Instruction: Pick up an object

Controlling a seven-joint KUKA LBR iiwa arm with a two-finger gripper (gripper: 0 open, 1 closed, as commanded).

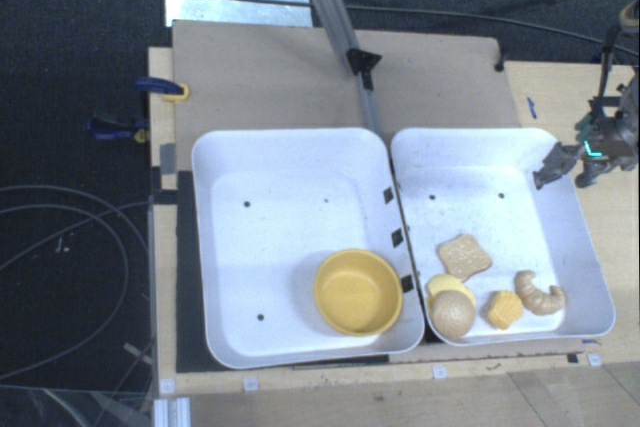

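Note:
The right bin (480,165) holds several food toys near its front edge: a tan toast slice (464,255), a round beige bun (453,314) resting against a yellow piece (446,286), a small yellow cheese wedge (504,308) and a curled croissant (541,295). A yellow bowl (358,291) stands upright in the front right of the left bin (270,185). My gripper (568,173) hovers over the right bin's right rim, well behind the food toys. It is open, with nothing between its fingers.
A grey pole (335,5) slants down from the top to the seam between the bins. Blue and yellow clamps (140,110) grip the bench's left edge. Cables lie on the dark floor at left.

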